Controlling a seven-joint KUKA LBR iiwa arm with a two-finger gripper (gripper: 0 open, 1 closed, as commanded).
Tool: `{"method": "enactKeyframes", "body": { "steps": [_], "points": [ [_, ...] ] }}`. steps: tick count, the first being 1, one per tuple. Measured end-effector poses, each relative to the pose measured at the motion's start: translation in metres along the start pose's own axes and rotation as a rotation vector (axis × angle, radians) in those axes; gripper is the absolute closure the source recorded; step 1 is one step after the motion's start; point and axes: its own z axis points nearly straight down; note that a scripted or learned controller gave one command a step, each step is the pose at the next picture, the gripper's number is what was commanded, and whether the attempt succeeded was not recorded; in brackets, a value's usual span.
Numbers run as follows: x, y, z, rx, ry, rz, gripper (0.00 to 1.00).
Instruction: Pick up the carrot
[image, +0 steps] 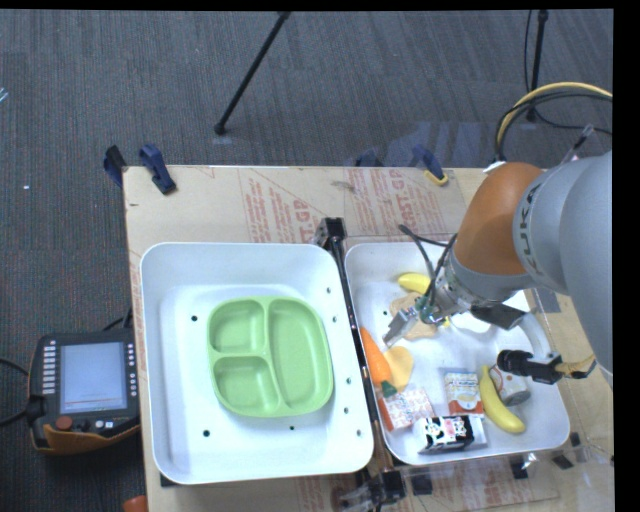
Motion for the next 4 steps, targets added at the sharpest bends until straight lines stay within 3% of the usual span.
{"method": "enactKeyframes", "body": {
  "steps": [1,2,3,4],
  "points": [
    [0.02,-0.045,0.015,0.005,0.002,0.468,0.0],
    [0.02,-0.044,0.005,0.006,0.003,0.463,1.0],
    [-0.034,-0.065,0.013,0.003,0.001,0.11,1.0],
    [0.037,-0.061,0.014,0.002,0.004,0.161,1.0]
  ]
}}
